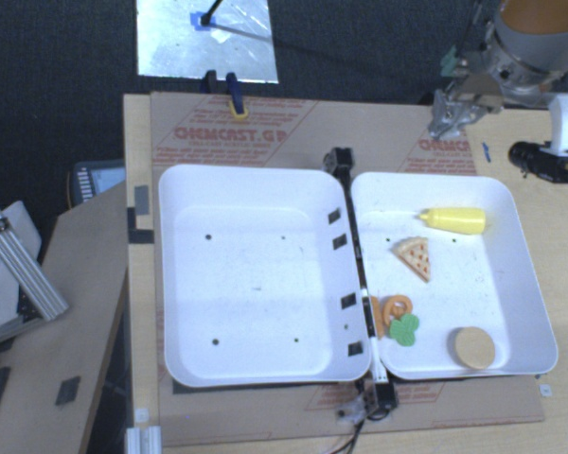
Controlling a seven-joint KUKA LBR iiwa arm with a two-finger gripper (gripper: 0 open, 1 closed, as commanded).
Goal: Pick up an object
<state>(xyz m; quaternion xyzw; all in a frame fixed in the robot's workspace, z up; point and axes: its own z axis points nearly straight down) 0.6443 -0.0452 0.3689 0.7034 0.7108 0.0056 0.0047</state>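
1. We look down at a slant on a table (137, 282) that carries two shallow white bins side by side on a sheet of printed cardboard (237, 126).
2. The left bin (175, 253) takes up the table's left and middle; we see its bare white floor marked with a few small dark dots.
3. Beyond the cardboard's far edge, past the left bin, lies a shiny metal plate (204, 26).
4. The right bin (511, 206) touches the left bin along a dark seam fitted with clips.
5. Near the right bin's near-left corner, an orange pretzel-shaped piece (394, 308) touches a small green piece (405, 328).
6. Toward the bin's middle lies an orange waffle-patterned wedge (414, 256).
7. Near the bin's far edge a yellow bottle-shaped object (452, 219) lies on its side.
8. At the near edge, toward the right corner, sits a round tan disc (474, 347).
9. The tool (452, 119) hangs over the cardboard beyond the right bin's far edge, well apart from every object; it has hold of nothing, and we cannot tell how far apart its fingers stand.
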